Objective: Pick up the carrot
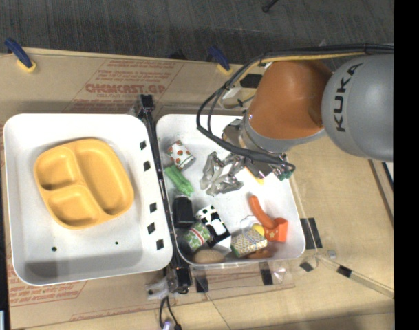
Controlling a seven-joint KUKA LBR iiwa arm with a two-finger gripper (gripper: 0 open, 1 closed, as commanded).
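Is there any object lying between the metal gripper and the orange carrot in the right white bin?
Nothing visible does. The metal gripper hangs over bare bin floor, and the orange carrot lies to its lower right, across an open gap.

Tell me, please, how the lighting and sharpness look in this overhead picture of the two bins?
In the camera view, light is even and soft; the yellow divided plastic tray shows mild sheen, the right white bin holds faint shadows under the grey arm, the orange carrot is fairly sharp, and the metal tool looks slightly blurred.
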